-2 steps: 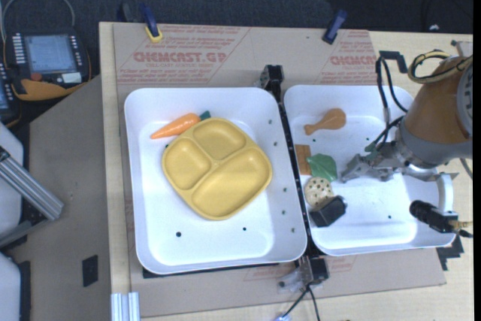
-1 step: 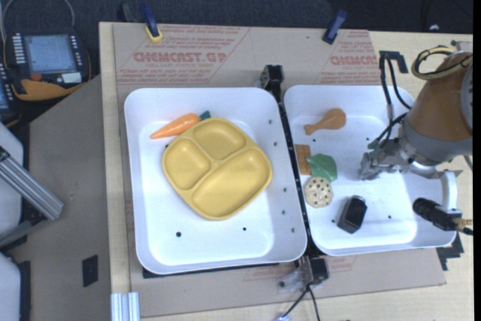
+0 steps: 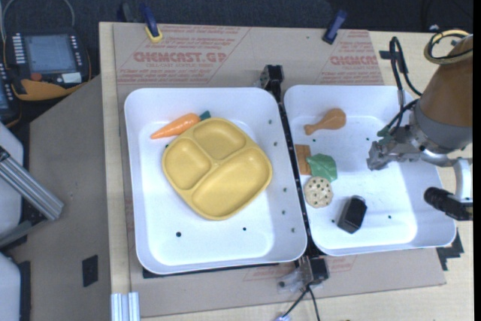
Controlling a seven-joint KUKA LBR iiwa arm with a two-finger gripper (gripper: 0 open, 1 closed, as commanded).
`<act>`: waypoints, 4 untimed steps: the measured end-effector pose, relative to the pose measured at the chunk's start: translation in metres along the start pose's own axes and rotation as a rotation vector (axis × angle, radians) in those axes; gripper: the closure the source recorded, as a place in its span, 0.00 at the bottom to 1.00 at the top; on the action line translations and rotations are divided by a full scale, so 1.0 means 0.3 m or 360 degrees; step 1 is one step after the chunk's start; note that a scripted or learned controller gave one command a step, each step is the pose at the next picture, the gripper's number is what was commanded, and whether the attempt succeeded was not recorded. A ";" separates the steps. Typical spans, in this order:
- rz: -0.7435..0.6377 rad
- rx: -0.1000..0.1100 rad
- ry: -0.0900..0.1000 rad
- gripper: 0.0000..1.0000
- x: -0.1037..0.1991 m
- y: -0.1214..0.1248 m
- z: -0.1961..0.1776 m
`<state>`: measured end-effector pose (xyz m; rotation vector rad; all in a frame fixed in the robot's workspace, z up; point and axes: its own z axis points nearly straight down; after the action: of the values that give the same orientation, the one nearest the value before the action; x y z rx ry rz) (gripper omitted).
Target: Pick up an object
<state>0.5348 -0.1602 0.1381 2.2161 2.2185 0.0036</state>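
The right bin (image 3: pixel 406 233) holds a tan chicken drumstick (image 3: pixel 326 121) at the back, an orange-brown cracker (image 3: pixel 302 158), a green leafy piece (image 3: pixel 322 166), a speckled cookie (image 3: pixel 318 192) and a black block (image 3: pixel 352 213) near the front. My gripper (image 3: pixel 378 157) hangs over the right part of this bin, to the right of the green piece and above the black block. I see no object between its fingers.
The left bin (image 3: pixel 150 184) carries a yellow divided plate (image 3: pixel 217 168) and an orange carrot (image 3: pixel 174 125) behind it. A black clamp (image 3: pixel 272 76) sits between the bins at the back. The arm's body (image 3: pixel 449 98) covers the right bin's right edge.
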 end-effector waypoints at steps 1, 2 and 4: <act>-0.0001 -0.0002 -0.0001 1.00 -0.002 0.028 -0.151; 0.0000 -0.0001 0.0000 1.00 -0.010 0.042 -0.296; -0.0008 0.0003 0.0005 1.00 0.293 0.089 -0.329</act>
<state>0.5609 -0.0721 0.2366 2.2129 2.2270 0.0052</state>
